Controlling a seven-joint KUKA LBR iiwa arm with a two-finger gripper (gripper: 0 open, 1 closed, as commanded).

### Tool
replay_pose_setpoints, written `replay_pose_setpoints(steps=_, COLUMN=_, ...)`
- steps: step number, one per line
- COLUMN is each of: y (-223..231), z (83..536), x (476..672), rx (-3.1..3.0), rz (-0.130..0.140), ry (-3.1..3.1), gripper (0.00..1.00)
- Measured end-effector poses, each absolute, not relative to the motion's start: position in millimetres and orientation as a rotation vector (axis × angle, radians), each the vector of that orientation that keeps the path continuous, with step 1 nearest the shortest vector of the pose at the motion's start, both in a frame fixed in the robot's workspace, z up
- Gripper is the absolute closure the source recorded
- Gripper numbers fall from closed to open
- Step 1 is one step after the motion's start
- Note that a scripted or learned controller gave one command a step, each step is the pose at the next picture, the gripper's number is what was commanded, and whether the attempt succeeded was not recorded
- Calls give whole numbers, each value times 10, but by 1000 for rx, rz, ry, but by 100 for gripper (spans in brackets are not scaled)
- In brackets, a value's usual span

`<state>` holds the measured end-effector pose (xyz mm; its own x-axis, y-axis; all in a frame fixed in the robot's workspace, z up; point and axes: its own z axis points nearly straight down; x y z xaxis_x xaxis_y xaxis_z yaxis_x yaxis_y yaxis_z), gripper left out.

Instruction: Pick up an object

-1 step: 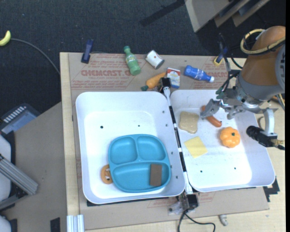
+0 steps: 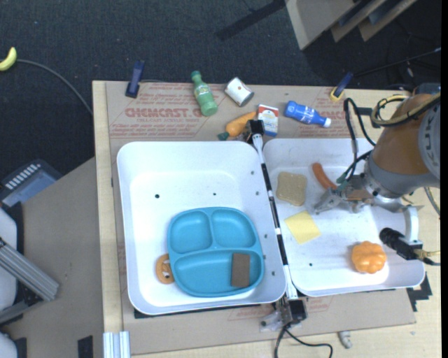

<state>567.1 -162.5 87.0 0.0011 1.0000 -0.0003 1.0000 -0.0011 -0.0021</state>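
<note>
Gripper (image 2: pixel 332 201) low in right bin (image 2: pixel 399 280), fingers spread open, nothing between them. Hot dog (image 2: pixel 323 175) just beside fingertips, likely target. Bread slice (image 2: pixel 292 187), cheese slice (image 2: pixel 302 227), small pumpkin (image 2: pixel 368 256) lie nearby.

A dark blue-black carpeted floor (image 2: pixel 63 42) surrounds the bench (image 2: pixel 175 108), whose top is a brown cardboard sheet printed with red lettering along its far edge. A thin pale cable (image 2: pixel 66 80) curves across the floor toward the bench's far left corner. A light wooden piece of furniture (image 2: pixel 343 17) stands at the upper right. Grey metal equipment (image 2: pixel 24 269) sits beside the bench's left edge.
</note>
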Motion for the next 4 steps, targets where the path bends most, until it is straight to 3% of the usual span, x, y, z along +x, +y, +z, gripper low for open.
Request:
replay_pose_setpoints(steps=1, y=-1416, z=1174, x=6248, rx=-2221, rz=-2, ry=-2224, gripper=0)
replay_pose_setpoints(steps=2, y=-1574, z=843, x=6435, rx=-2222, rz=0, ry=-2223, gripper=0)
replay_pose_setpoints(steps=3, y=-1571, z=953, x=6447, rx=-2224, rz=-3, ry=-2228, gripper=100)
replay_pose_setpoints(steps=4, y=-561, z=1856, x=5814, rx=-2218, rz=-3, ry=-2224, gripper=100)
